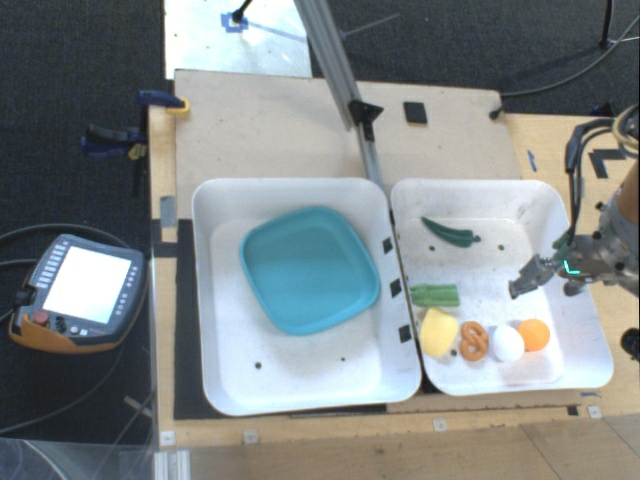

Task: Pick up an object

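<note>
A: Where is the gripper (527, 280) now?

B: Over the right bin (500, 204), near its right side, just above the row of small things along the front wall. Whether it is apart or together I cannot tell; the tip is a dark blur from this height.

A: And what is there to pick?

B: Nearest to it are an orange ball (535, 334) and a white egg (508, 343), touching each other. Left of them lie a pretzel (474, 341) and a lemon (438, 332), with a green block (435, 294) just behind the lemon. A dark green pepper (450, 232) lies alone toward the back. The left bin (215, 268) holds a blue plate (310, 268).

A: Which would handle best?

B: I would guess all of them are light toys (plastic, most likely), stiff and rather smooth. The ball and egg are round and may squirt out sideways, so they need taking across the widest part. The pepper looks easier: narrow, well apart from everything, to be taken across its middle.
</note>
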`<move>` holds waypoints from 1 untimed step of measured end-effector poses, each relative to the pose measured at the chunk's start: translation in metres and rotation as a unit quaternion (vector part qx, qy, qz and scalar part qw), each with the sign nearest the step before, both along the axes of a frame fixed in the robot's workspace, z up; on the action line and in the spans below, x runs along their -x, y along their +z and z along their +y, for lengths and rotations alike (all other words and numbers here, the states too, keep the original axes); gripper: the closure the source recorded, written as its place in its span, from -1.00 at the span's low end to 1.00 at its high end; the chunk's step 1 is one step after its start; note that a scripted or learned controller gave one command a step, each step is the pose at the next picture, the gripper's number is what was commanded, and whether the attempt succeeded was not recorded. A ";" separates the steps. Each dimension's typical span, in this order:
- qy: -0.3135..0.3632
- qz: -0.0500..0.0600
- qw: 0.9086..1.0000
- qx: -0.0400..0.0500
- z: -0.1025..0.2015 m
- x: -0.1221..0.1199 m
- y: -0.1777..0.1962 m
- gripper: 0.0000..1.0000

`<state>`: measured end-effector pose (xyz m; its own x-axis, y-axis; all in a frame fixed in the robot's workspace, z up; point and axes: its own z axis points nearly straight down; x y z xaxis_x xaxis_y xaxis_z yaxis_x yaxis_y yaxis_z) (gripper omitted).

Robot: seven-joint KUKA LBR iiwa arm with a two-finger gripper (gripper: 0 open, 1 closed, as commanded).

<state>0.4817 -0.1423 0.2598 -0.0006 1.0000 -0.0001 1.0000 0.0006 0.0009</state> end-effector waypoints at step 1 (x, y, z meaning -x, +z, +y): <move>0.000 0.000 1.000 0.000 0.000 0.000 0.000 -1.00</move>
